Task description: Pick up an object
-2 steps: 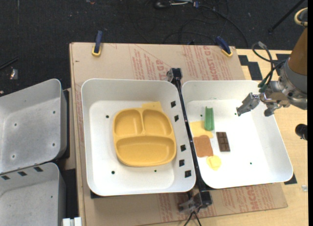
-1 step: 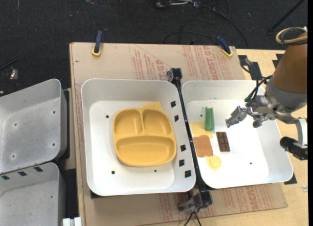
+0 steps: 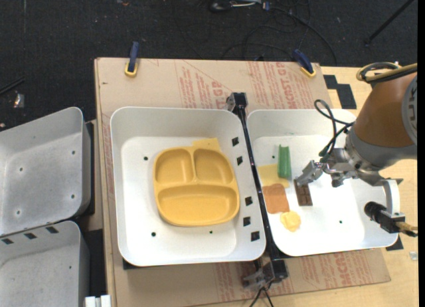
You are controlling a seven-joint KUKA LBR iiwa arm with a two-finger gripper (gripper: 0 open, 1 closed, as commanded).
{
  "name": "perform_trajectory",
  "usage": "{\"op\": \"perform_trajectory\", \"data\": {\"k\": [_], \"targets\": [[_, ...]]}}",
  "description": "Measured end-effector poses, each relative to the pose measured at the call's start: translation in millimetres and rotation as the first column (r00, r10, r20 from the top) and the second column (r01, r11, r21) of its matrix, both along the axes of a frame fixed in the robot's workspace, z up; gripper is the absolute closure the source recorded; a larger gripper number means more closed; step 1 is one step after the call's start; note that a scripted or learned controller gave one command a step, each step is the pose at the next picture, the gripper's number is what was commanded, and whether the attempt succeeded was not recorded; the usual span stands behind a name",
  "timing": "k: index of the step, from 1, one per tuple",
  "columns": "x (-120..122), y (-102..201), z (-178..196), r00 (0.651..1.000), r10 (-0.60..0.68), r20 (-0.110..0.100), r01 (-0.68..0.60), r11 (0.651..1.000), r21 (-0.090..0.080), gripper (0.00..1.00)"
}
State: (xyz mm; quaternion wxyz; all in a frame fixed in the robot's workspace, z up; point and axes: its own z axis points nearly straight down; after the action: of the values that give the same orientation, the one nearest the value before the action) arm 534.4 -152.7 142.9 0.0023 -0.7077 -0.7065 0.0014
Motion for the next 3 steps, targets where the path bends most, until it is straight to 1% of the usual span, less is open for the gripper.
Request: {"op": "perform_trajectory", "data": {"k": [1, 2, 3], "targets": [[0, 1, -52, 1.000, 0.001, 0.004, -0.001, 1.000, -0.001, 0.00], [0, 0, -41, 1.000, 0.000, 0.005, 0.000, 1.000, -0.001, 1.00], [4, 4, 21, 1.000, 0.004, 0.010, -0.004, 1.000, -0.003, 1.00]]}}
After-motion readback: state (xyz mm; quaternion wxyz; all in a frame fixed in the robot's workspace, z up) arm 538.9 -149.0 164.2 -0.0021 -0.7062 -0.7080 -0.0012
